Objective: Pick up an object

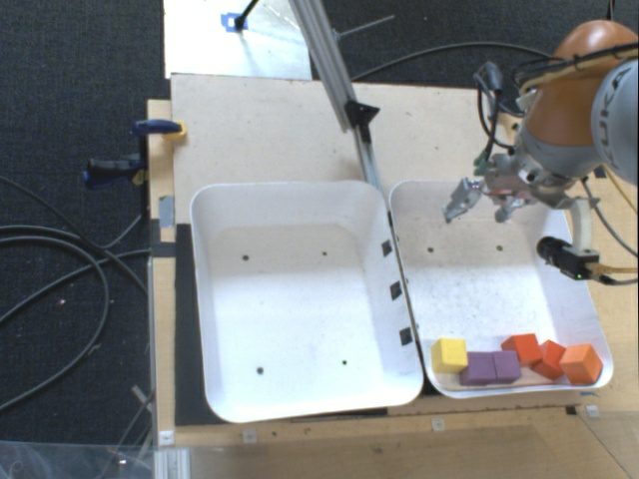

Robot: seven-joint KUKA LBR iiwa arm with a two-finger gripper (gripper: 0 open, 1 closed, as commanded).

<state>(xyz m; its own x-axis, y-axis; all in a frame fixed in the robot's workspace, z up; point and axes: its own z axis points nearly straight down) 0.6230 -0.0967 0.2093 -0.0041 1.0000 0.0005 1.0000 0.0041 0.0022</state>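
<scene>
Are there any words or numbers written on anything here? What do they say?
No words or numbers can be read here.
The small black marks along the wall between the two white bins: too small to read.
The grey arm has dark marks at the picture's edge: cut off and blurred, not readable.
The blocks and the claw: no writing visible.

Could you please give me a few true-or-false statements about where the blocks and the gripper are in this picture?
1. The yellow block lies in the right bin. True.
2. The purple block sits in the left bin. False: it lies beside the yellow block in the right bin.
3. The gripper is above the right bin's far end. True.
4. The gripper touches the orange blocks. False: they lie apart from it, at the near edge.
</scene>
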